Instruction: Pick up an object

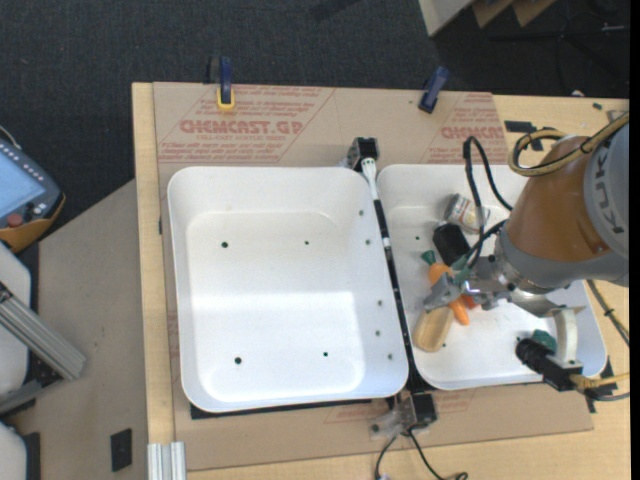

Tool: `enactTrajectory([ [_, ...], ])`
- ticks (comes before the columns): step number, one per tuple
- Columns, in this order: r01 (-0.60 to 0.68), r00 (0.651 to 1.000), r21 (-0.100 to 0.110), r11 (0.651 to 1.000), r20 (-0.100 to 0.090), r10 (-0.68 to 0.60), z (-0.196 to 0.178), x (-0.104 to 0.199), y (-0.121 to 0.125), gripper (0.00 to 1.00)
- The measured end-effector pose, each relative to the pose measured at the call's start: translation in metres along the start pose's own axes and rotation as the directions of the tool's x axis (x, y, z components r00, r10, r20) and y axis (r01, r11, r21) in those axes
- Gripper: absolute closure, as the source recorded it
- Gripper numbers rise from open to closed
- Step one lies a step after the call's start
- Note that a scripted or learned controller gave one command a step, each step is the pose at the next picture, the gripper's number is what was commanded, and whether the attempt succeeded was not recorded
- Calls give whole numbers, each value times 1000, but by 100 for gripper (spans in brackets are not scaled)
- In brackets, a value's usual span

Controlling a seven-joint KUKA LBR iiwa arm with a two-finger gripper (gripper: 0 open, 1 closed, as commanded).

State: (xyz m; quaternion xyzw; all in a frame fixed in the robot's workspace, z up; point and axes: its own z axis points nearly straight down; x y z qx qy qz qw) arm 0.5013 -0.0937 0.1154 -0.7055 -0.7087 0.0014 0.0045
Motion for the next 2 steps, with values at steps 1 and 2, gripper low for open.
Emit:
enactTrajectory([
  [1,-5,1000,-9,1000,5,6,-16,-3,0,100],
  [2,-1,1000,-14,1000,5,1,-72,74,55,100],
])
